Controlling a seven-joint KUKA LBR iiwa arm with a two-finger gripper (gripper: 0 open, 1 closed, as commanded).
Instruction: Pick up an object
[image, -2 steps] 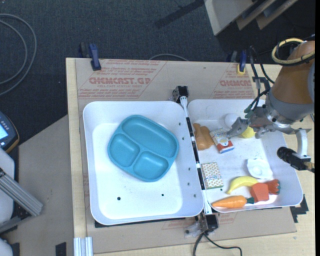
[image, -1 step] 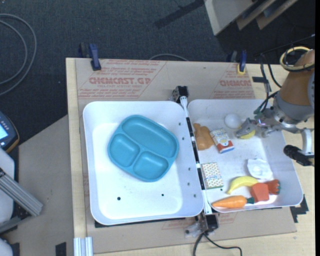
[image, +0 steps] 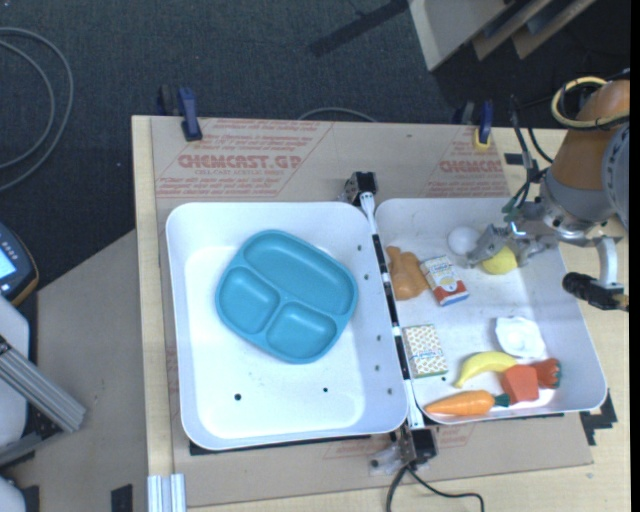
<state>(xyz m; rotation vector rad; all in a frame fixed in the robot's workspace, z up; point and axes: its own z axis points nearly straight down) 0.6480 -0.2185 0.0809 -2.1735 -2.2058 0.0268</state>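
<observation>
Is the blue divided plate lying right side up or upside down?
Right side up: the blue divided plate shows its three hollow compartments facing upward, flat in the left bin.

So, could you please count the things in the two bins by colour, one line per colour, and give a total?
Blue: 1, the divided plate
Yellow: 2, banana, lemon
Orange: 1, carrot
Brown: 1, bread roll
Red: 1, red piece
White: 2, ball, white piece
Printed cartons: 2, small carton, patterned box
Total: 10
</observation>
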